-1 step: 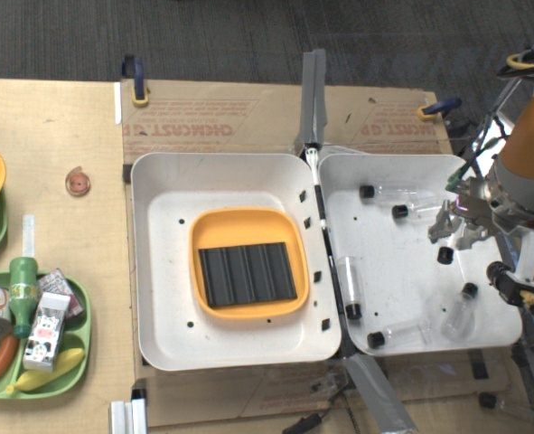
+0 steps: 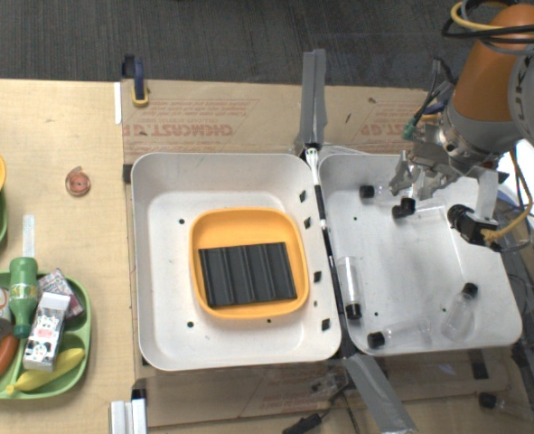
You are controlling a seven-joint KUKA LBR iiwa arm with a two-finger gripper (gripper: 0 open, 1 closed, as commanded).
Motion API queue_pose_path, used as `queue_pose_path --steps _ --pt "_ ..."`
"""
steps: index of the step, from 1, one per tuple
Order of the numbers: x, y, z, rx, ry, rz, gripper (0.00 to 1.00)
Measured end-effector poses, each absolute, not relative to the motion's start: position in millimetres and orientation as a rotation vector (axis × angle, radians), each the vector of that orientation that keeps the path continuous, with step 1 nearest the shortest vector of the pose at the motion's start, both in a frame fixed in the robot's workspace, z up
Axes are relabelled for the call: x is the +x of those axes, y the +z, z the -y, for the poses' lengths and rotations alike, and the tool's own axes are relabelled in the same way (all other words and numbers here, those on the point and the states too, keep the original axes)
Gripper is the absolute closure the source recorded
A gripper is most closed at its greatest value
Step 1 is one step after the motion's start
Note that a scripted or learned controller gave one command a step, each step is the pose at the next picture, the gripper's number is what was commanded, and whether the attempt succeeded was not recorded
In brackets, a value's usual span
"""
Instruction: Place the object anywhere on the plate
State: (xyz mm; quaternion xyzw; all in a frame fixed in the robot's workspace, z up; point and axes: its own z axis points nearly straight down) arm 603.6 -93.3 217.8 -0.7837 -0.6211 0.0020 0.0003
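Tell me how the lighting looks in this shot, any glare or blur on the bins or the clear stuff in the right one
Camera view: lighting is even and soft, with faint shadows inside the left bin around the yellow plate. The white right bin is bright but not blown out. The clear bottles blend into it, hard to outline. The gripper and the frame's corners look slightly soft.

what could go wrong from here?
1. The clear bottles in the right bin are see-through and lie flat near the walls, so a grab could easily miss.
2. The gripper sits at the bin's far edge, away from most bottles.
3. A dark ridged block already covers most of the yellow plate, leaving little room.
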Motion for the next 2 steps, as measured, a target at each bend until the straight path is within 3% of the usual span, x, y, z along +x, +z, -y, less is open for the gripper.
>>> queue_pose_path --steps 1,2 --pt "644.8 190 60 -2.387 0.006 2.042 1.00" --pt "658.9 219 42 -2.082 0.003 2.355 1.00"
